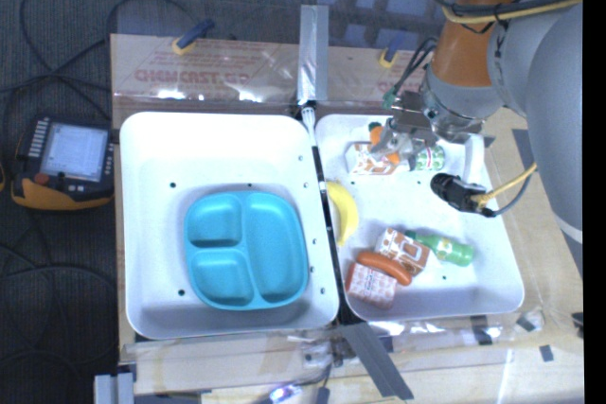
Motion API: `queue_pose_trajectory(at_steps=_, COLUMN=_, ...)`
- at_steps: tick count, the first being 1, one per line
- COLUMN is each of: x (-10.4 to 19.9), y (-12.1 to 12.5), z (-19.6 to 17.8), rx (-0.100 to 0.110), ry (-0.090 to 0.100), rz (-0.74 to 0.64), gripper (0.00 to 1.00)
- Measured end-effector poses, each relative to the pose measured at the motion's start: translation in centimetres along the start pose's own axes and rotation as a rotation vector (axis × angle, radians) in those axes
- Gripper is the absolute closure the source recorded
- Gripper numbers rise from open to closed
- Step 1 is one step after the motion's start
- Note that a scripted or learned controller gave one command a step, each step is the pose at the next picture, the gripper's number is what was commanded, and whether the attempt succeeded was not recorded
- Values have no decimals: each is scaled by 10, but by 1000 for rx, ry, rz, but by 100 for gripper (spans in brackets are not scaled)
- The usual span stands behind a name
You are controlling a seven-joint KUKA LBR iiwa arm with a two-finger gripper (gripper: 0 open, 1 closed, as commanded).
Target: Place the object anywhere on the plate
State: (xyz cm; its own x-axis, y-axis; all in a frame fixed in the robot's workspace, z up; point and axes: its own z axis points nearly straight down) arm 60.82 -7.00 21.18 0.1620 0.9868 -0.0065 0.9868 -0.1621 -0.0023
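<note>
Orange and white, a small packet (372, 160) lies in the upper part of the right bin (502, 284), just below and left of the gripper (409, 135). Whether that packet is the thing to be moved cannot be told for sure, but it is the item nearest the fingers, and it seems to rest on the bin floor. The gripper hangs over the bin's upper middle, and how its jaws stand cannot be told from this slant. Above it rises the arm (473, 24) with its orange band, coming in from the upper right of the frame. A blue plate (248, 248) with three sections sits in the middle of the left bin (151, 147), well apart from the packet. Against the divider lies a banana (344, 210). Lower in the right bin rest a green bottle (445, 249), a carton (401, 251), a sausage (383, 266) and a red packet (369, 286), close together. A handheld controller (64, 161) sits at the far left.
</note>
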Motion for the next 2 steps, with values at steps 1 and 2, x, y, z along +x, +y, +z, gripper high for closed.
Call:
queue_pose_trajectory(at_steps=1, x=23, y=-87, z=30, rx=3, ry=7, rz=-93, gripper=100)
queue_pose_trajectory(at_steps=2, x=97, y=-102, z=29, rx=3, ry=7, rz=-58, gripper=100)
